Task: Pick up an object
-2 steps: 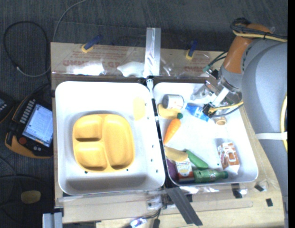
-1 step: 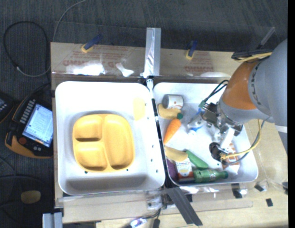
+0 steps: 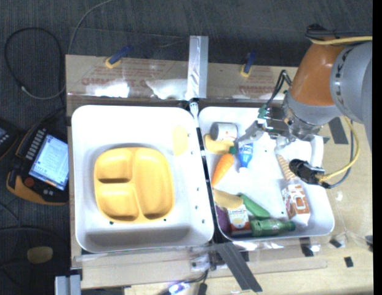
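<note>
My gripper [image 3: 262, 139] hangs over the back half of the right bin [image 3: 326, 223], open, with nothing between its fingers. One finger [image 3: 245, 137] points down-left, right above a small blue bottle [image 3: 245, 155]. An orange carrot [image 3: 222, 167] lies left of the bottle. A grey can [image 3: 225, 129] and a yellow piece [image 3: 215, 144] sit in the bin's back left corner. An ice-cream cone [image 3: 285, 164] lies below the other finger. The wrist hides the bin's back right part.
The front of the right bin holds a small carton [image 3: 296, 202], green pieces [image 3: 268, 226], a banana-like yellow piece [image 3: 227, 196] and a small red-capped bottle [image 3: 238, 218]. The left bin [image 3: 86, 128] holds a yellow divided tray [image 3: 134, 183]. A black cable [image 3: 314, 172] loops beside the wrist.
</note>
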Tool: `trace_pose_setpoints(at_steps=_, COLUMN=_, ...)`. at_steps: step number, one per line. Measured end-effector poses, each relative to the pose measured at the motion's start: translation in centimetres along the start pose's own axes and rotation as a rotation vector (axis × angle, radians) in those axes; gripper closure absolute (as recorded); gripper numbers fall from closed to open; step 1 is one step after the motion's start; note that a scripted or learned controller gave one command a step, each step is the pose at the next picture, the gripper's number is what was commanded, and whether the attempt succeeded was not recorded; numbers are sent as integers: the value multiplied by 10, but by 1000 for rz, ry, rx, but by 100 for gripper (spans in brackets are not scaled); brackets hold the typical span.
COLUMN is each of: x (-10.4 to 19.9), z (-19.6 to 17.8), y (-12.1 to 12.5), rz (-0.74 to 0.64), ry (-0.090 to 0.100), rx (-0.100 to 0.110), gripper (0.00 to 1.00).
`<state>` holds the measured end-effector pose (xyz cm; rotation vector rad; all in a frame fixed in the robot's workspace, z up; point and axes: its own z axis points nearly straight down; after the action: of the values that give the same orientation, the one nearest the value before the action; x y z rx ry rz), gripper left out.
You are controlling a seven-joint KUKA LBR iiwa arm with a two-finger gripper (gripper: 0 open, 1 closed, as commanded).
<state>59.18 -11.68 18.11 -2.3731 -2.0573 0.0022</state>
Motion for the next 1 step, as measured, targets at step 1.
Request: trace_pose_setpoints(at_steps=1, x=23, z=90, y=39, rz=-204, ry=-1, rx=-13, gripper=0)
